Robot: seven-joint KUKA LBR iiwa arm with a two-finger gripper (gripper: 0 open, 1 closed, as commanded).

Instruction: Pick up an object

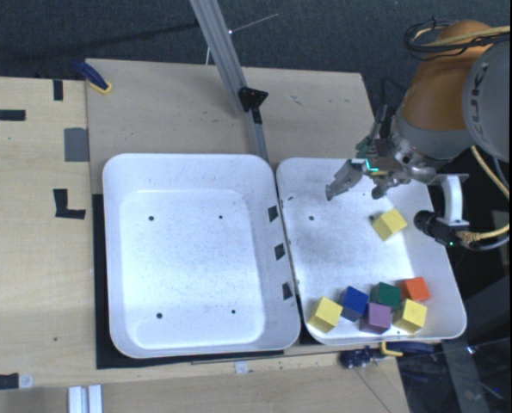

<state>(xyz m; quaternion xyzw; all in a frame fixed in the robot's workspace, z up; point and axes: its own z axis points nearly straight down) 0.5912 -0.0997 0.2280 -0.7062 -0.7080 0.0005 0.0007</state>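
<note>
The arm [449,84] reaches in at 3 o'clock over the right bin [324,239]. Its gripper [359,185] hangs spread wide, holding nothing. A yellow cube [390,224] lies at its 4 o'clock; other cubes [372,306] cluster at the bin's 6 o'clock.

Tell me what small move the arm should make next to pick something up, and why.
Probably shift the gripper a little toward the lone yellow block and lower over it. Its fingers look spread with nothing between them, and that block lies apart from the others in the right bin, while the remaining blocks crowd together at the near edge, leaving less room for the fingers.
</note>
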